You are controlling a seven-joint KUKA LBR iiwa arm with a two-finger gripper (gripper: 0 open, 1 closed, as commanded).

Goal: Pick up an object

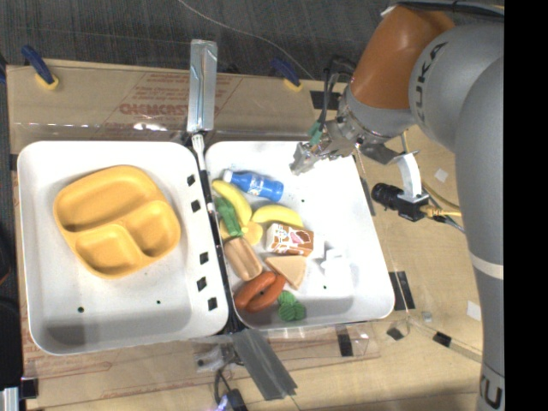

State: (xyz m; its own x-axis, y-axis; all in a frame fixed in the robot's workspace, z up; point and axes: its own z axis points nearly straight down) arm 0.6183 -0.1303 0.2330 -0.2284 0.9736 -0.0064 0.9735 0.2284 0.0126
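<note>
My gripper [305, 158] hangs over the back edge of the right bin [360, 221], up and to the right of a blue bottle [254, 183] lying on its side. Nothing shows between its fingertips. Below the bottle lie two yellow bananas [233, 200], [276, 216], a small printed carton [289, 241], a brown bread-like stick [242, 257], a tan wedge [291, 270], a red sausage-shaped piece [259, 290] and a green broccoli-like piece [291, 308].
The left bin [43, 255] holds a yellow divided tray [116, 219]. A metal bar [202, 84] stands upright at the back between the bins. The arm comes in from the upper right.
</note>
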